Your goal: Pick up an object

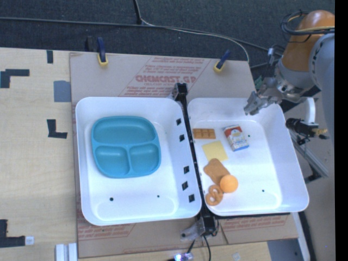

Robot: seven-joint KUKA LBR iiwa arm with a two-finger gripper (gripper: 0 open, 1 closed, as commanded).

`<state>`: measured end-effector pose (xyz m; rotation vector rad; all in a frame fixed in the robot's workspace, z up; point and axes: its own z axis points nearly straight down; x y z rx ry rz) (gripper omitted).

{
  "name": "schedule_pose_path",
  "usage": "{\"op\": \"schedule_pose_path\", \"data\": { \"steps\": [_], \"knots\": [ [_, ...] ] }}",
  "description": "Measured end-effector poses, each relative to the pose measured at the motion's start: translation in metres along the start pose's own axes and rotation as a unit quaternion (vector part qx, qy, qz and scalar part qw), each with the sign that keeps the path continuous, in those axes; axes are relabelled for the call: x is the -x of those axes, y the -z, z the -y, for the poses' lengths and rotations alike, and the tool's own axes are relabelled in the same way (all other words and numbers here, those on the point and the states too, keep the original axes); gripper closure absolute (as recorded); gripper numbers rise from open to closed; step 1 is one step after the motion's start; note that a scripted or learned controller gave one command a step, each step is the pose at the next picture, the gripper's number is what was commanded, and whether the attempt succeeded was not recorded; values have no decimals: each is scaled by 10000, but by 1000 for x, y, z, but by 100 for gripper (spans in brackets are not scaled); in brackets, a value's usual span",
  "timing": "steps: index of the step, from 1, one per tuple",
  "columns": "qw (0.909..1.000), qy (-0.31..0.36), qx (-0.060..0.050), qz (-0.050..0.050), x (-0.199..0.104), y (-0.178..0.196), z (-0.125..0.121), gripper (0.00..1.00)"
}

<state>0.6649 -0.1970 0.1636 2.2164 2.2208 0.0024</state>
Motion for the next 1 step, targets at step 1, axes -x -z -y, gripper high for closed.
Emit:
{"op": "schedule_pose_path", "data": {
  "steps": [1],
  "knots": [
    [10000, 1, -4, -5, -5, 58, 6, 100]
  ]
}}
